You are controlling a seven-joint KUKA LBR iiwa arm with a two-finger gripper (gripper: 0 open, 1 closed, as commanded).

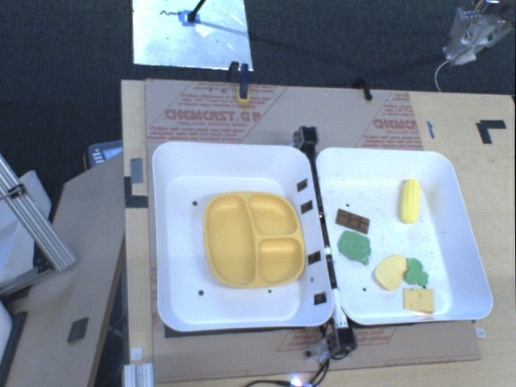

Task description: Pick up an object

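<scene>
The right bin (463,208) holds several small toy foods: a yellow corn cob (410,200), a brown chocolate bar (351,221), a green leafy piece (354,247), a pale yellow round piece (391,272), a small green broccoli (417,272) and an orange cheese square (418,300). In the left bin (173,184) lies a yellow divided plate (252,239). My gripper (476,35) hovers at the top right corner of the camera view, high above the floor and well beyond the bench's far edge, away from both bins.
A shiny metal sheet (192,22) lies on the dark floor at the top left. Black clips line the divider between the bins (316,232). A metal frame (32,228) stands at the left edge.
</scene>
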